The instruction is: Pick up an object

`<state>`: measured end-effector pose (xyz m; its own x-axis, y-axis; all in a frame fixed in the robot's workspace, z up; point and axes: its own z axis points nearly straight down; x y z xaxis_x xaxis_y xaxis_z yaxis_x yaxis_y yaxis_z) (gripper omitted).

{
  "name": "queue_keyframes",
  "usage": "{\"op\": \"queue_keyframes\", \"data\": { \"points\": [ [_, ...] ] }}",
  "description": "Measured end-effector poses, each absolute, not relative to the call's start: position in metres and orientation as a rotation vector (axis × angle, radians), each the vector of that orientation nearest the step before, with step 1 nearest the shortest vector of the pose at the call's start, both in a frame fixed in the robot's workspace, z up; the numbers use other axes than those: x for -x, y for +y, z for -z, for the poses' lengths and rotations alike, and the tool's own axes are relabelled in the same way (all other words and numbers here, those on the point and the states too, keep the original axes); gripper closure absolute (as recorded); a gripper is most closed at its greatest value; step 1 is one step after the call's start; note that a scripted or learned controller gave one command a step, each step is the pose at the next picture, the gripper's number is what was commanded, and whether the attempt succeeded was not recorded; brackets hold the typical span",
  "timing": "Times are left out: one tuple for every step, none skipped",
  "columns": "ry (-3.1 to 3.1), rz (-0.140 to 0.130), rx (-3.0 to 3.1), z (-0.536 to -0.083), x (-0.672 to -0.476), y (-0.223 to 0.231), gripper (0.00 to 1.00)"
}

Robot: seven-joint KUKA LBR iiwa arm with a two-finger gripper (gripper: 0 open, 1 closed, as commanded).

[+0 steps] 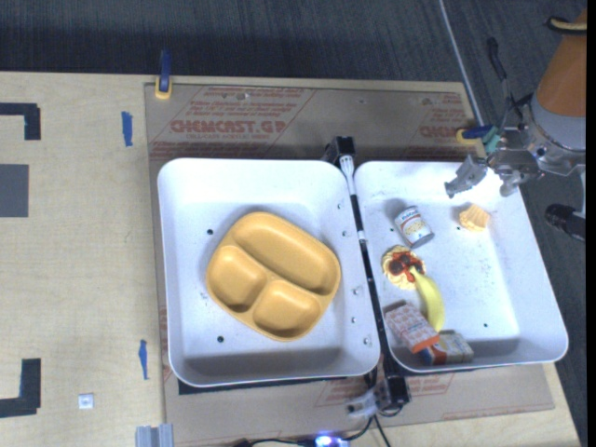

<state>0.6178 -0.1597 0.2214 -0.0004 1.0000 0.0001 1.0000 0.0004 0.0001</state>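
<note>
My gripper [484, 182] hangs over the far right part of the right bin [521, 287], open with nothing between its fingers. Just below it a small pale orange object [475, 217] lies on the bin floor. A small can [411, 224] lies further left. A banana [428, 298] lies near the bin's left wall, with a red and orange item [403, 264] at its top end. A reddish patterned packet [407, 323] and a small box [449, 346] sit in the near left corner.
The left bin [186, 203] holds a yellow divided tray [272, 273]. A black divider [358, 231] runs between the bins. Brown cardboard [279, 119] lies behind them, and cables [372, 403] sit at the front edge.
</note>
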Motion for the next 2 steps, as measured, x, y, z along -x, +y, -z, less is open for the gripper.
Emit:
{"op": "queue_keyframes", "data": {
  "points": [
    [-2.235,0.024,2.234,-0.114,-0.615,-0.149,0.0],
    [-2.226,0.008,2.226,-0.088,-0.554,-0.13,0.0]
  ]
}}
